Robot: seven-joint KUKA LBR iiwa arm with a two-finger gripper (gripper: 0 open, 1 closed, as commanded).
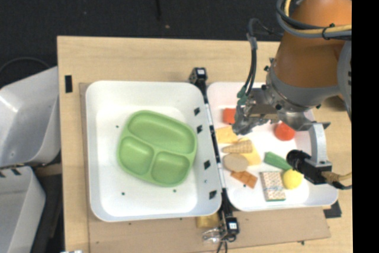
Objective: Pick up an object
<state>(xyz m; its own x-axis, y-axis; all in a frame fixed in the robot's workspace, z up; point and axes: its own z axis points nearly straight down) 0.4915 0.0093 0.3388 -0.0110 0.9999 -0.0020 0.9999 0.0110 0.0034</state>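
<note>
Pincer (241, 125): mine, low in the right bin (260, 203) above a yellow wedge (225, 135); grip state, I cannot tell. Left bin (100, 198): one green divided plate (157, 147).

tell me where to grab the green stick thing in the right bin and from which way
Judging from the view, grip the green stick across its narrow width near the middle, coming straight down from above. It lies flat and slanted on the right bin's floor, so its long sides give two parallel faces. The yellow ball sits close to its lower right end, so stay mid-length or toward the upper left end, fingers turned square to the slant.
</note>
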